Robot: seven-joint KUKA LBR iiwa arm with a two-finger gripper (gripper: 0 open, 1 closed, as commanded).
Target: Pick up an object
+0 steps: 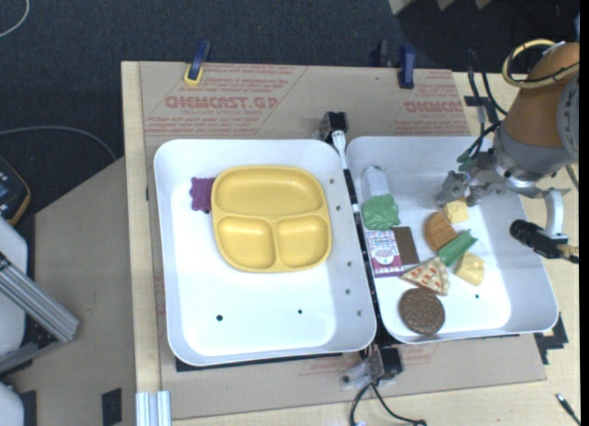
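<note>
- The gripper (457,196) hung low over the upper part of the right bin (529,318), just above a small pale-yellow block (456,212); whether it was spread or pressed together could not be told from this slanted view, and nothing showed between its tips.
- The likeliest target, that yellow block, lay touching the upper edge of a round brown bun-like piece (440,230). It looked like a light, hard plastic toy: stiff, smooth, probably a bit slippery, and easy to nudge aside.
- A hold across its two flat sides seemed best, since a pinch on a corner would likely squirt it out.
- Crowded beside it were a green pod-shaped piece (457,249), a yellow cheese-like wedge (470,270), a pizza slice (428,277) and a dark round cookie (422,311); all appeared rigid and light, none fragile.
- The flat wrapper bar (389,249) and the leafy green piece (380,211) lay nearer the divider; the bar sat flush on the floor and would be awkward to get under.
- The left bin (184,305) held a yellow divided tray (271,217) partly covering a purple item (201,193), on the cardboard-covered surface (143,231).
</note>
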